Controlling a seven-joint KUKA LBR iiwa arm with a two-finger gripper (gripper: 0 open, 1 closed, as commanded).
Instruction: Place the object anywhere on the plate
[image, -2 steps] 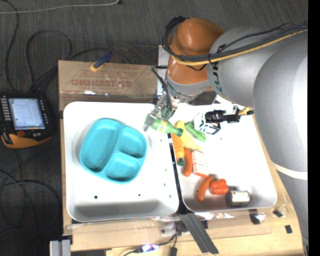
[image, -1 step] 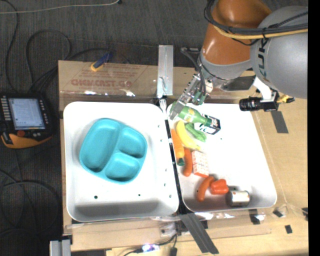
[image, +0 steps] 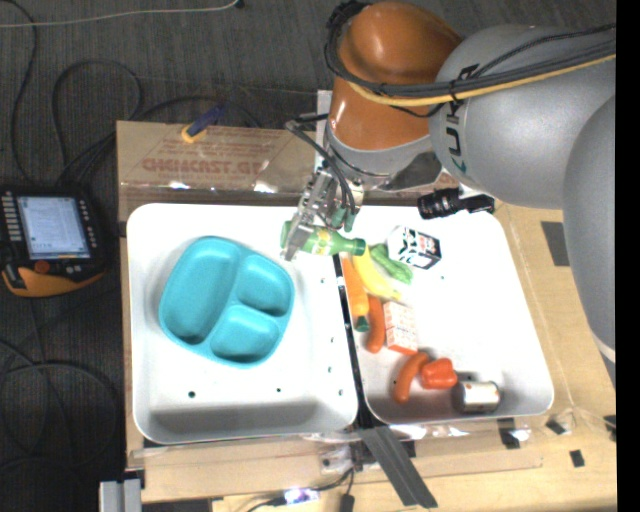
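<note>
A blue plate (image: 228, 300) with three compartments lies in the left white bin (image: 170, 400). My gripper (image: 312, 238) hangs over the wall between the two bins, just right of the plate's far right rim. It is shut on a green bottle-shaped object (image: 335, 243), which lies sideways between the fingers and sticks out to the right. The object is above the divider, not over the plate.
The right bin (image: 520, 330) holds an orange carrot (image: 356, 290), a yellow-green piece (image: 387, 268), a black-and-white cube (image: 414, 246), a pink box (image: 400, 326), an orange sausage (image: 408, 376), a red piece (image: 438, 374) and a can (image: 478, 396). A pendant (image: 45, 235) lies off the bench at left.
</note>
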